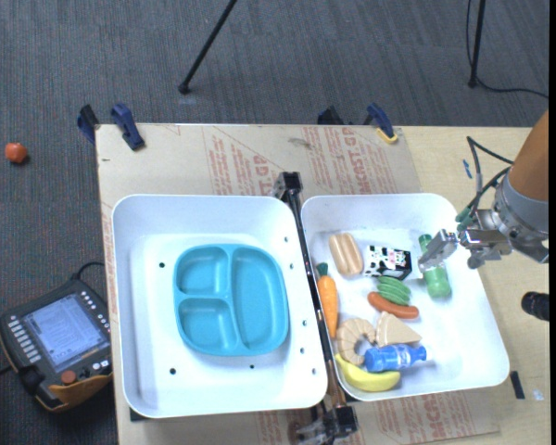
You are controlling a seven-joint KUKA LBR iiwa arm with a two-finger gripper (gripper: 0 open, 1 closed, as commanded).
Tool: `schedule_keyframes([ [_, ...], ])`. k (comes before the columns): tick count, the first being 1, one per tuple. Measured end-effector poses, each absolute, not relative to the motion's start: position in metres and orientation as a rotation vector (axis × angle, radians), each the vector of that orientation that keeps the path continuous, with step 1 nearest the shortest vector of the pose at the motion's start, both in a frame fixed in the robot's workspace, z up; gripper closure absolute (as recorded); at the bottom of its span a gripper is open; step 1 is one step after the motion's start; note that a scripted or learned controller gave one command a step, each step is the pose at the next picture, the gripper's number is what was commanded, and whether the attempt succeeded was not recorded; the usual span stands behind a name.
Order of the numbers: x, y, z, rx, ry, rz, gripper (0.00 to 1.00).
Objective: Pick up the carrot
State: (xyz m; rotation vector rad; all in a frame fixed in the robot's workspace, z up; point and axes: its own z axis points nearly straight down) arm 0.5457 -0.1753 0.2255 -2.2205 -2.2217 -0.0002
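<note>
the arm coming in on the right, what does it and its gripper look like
The arm enters at the right edge as a thick grey segment with an orange band above the wrist. Thin dark cables loop along its left side, with a small green part where they meet the wrist. The gripper is a compact metallic grey assembly with dark joints and slim fingers.

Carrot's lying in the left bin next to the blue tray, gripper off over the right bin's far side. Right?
Not quite. The camera view shows the carrot in the right bin, along its left wall. The blue tray sits alone in the left bin. The gripper is over the right bin's right side, as you said.
</note>
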Motion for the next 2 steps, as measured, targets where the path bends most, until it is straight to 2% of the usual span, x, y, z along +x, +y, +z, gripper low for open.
schedule_keyframes([
  [1, 0.5322, -0.1040, 0.0905, -2.387, -2.046, -0.007, 0.00],
  [2, 0.5322, -0.1065, 0.1004, -2.396, -2.038, -0.005, 1.00],
])
